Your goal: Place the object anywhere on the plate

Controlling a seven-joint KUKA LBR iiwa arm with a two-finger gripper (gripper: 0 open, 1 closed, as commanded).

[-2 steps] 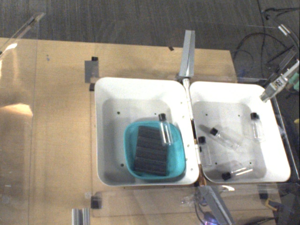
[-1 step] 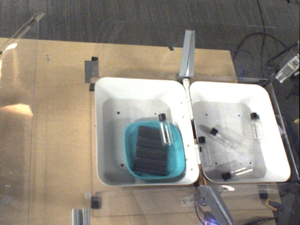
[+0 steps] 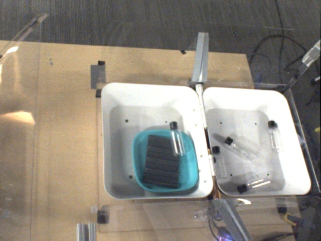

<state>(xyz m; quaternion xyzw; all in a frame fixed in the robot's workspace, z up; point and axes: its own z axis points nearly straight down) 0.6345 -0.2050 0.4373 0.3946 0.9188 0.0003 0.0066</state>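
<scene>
Right, teal plate [image 3: 189,170], rounded square, glossy, sits in left bin [image 3: 116,149]. Dark ribbed block [image 3: 161,160] lies across it. Clear vial [image 3: 176,138], black cap, rests on plate's upper right edge, touching block. Right bin [image 3: 291,149], white and smooth, holds three more clear vials [image 3: 239,146] scattered apart. Pale wooden bench [image 3: 55,149]; grey carpet [image 3: 125,11] beyond. Gripper state: cannot tell.

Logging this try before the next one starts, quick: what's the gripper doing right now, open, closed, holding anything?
Gripper: not in the camera view, so its state cannot be told. One clear vial lies on the teal plate.
</scene>
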